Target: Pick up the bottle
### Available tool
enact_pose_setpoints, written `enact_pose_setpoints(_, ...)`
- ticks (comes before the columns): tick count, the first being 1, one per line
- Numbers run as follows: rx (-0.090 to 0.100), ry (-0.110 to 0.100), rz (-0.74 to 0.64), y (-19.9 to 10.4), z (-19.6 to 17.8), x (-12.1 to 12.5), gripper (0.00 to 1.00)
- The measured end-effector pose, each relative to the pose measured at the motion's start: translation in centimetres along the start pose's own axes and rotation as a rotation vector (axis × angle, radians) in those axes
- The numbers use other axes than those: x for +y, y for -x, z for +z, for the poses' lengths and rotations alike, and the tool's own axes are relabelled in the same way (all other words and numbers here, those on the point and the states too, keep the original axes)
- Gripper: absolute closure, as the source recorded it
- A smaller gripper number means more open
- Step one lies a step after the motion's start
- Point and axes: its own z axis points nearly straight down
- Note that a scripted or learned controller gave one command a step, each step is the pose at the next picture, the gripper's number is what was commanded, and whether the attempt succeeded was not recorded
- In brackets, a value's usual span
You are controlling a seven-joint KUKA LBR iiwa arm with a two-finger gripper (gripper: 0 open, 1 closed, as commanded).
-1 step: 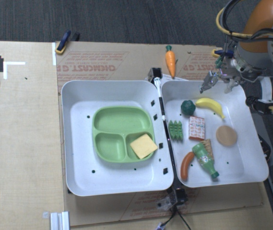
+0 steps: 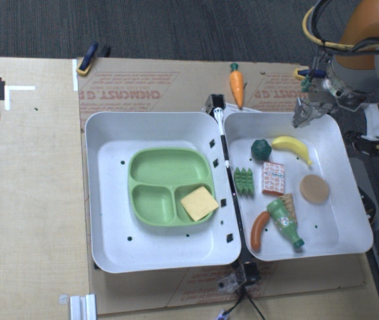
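The green plastic bottle (image 2: 286, 220) lies tilted near the front edge of the right white bin (image 2: 346, 235), touching a red sausage (image 2: 259, 231), just in front of a red-and-white carton (image 2: 273, 178) and beside a tan disc (image 2: 314, 189). The gripper (image 2: 304, 115) hovers over the bin's far right corner, well apart from the bottle, above a yellow banana (image 2: 292, 147); whether its fingers are apart or closed cannot be told.

- Two white bins (image 2: 109, 245) before me
- One green tray (image 2: 150, 165)
- One bottle (image 2: 286, 223)
- One banana (image 2: 292, 147)
- One carrot (image 2: 236, 85)
- One sausage (image 2: 259, 231)
- One yellow block (image 2: 199, 203)
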Motion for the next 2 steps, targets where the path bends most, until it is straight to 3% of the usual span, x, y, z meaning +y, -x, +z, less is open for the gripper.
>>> enact_pose_setpoints(1, 0.001, -0.002, 0.087, 3.5, -7.6, -7.2, 1.00)
enact_pose_setpoints(2, 0.001, -0.003, 0.094, 6.9, -11.5, -15.6, 1.00)
